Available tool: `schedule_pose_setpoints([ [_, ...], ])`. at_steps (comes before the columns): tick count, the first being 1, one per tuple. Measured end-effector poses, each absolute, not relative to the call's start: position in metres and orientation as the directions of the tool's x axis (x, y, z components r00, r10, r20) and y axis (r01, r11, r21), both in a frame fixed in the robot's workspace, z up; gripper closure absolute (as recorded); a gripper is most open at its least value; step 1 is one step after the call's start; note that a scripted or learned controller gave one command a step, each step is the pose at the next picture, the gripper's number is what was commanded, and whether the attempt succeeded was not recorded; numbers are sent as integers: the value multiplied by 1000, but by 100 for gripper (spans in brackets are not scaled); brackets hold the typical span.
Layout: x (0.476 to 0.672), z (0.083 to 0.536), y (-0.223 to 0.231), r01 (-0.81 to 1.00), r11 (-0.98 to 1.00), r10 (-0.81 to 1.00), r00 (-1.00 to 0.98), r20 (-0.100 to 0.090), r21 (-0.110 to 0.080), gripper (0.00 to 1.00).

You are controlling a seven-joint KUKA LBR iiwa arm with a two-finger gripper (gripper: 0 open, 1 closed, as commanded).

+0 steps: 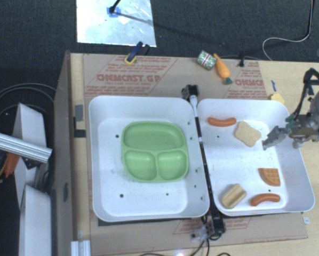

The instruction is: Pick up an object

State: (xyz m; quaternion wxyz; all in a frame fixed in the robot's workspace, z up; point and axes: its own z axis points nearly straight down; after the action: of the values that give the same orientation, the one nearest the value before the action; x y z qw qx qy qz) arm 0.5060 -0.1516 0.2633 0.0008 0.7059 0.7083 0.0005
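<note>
The left bin (103,143) holds a green divided plate (154,151). In the right bin (295,159) lie a sausage (222,121), a bread piece (247,134), a bun (233,196), a waffle (270,176) and a second sausage (264,199). The jaws (271,138) hover just right of the bread piece, spread apart with nothing between them.
</note>
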Motion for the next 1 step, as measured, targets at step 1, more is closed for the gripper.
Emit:
schedule_pose_setpoints([
  [1,510,162,-207,1000,0,1000,0,0,-1,0],
])
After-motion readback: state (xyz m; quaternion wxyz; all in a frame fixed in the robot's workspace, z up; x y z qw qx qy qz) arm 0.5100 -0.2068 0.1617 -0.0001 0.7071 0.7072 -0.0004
